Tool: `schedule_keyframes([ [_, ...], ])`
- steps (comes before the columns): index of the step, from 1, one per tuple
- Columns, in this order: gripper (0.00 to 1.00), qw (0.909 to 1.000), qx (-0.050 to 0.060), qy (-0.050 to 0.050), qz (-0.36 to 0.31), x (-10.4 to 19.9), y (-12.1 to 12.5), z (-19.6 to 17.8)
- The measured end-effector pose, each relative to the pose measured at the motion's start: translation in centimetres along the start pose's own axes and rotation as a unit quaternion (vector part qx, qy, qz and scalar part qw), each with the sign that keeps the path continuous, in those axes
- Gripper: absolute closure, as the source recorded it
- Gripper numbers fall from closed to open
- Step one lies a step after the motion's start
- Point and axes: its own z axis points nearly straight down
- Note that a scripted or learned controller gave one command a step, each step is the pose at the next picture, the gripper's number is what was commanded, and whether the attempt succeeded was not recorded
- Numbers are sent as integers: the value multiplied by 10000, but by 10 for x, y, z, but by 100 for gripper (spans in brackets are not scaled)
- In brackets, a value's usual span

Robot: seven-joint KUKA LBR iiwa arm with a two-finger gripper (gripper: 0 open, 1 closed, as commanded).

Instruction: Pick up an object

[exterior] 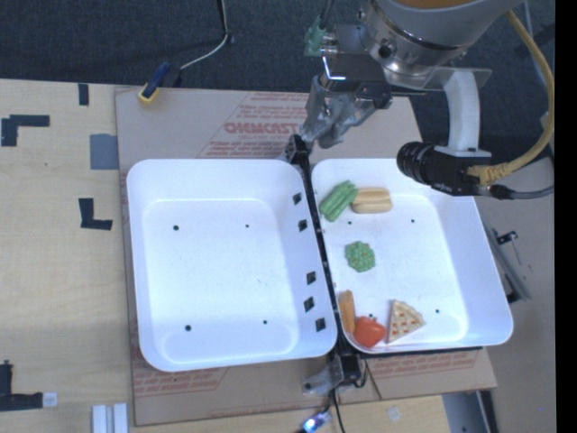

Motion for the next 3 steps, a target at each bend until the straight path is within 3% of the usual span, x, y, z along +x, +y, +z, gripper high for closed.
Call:
schedule_keyframes([
  [1,100,10000,-7,-12,71,-52,-15,-1],
  [2,100,10000,-10,-16,92,-123,-21,-1],
  [3,100,10000,-6,-7,44,-97,-20,0],
])
